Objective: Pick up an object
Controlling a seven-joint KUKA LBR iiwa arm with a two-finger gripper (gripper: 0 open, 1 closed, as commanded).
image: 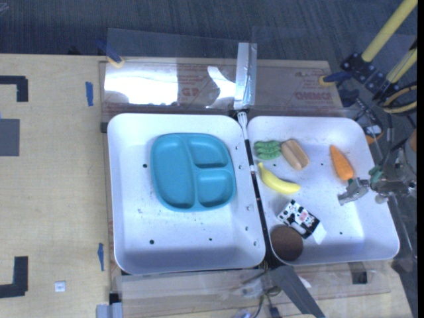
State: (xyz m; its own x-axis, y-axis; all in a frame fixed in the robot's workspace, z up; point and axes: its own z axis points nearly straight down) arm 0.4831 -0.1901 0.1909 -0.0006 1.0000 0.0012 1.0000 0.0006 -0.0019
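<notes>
1. The gripper (349,192) is low over the right bin (381,244), at its right side; whether its fingers are open or closed cannot be told.
2. The carrot (342,163) lies just above it.
3. The banana (278,181), the bread roll (295,154) and the green toy (267,150) lie near the bin's left wall.
4. The blue divided plate (193,171) rests in the left bin (126,197).

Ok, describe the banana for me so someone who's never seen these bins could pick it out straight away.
Look in the right-hand white bin, the one the gripper reaches into. Along its left side, just below the green toy and the hot dog bun, lies the banana. It is the only yellow piece there: a slim curved shape, above the black-and-white item.
</notes>
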